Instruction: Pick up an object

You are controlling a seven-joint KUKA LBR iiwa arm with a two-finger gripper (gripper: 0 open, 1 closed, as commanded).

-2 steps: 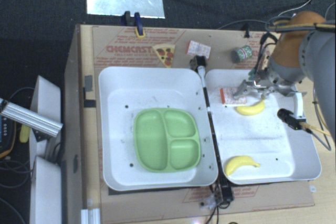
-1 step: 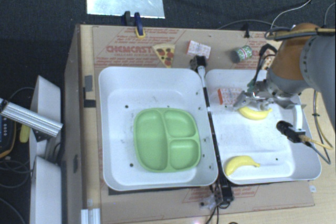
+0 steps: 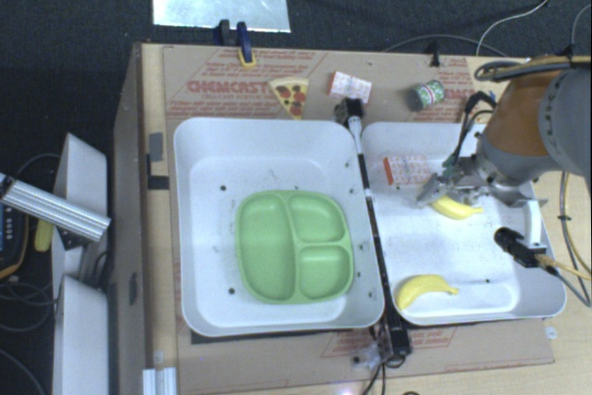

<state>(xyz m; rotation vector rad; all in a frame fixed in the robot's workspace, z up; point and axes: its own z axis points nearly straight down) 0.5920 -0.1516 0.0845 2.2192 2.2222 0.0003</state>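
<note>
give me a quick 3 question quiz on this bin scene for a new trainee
1. True or false: the green plate lies in the left bin.
2. How many yellow objects lie in the right bin?
3. Which object is the gripper nearest? A) yellow piece B) banana C) pizza slice

Key: 1 true. 2 two, the yellow piece by the gripper and the banana near the front wall. 3 A.
</note>
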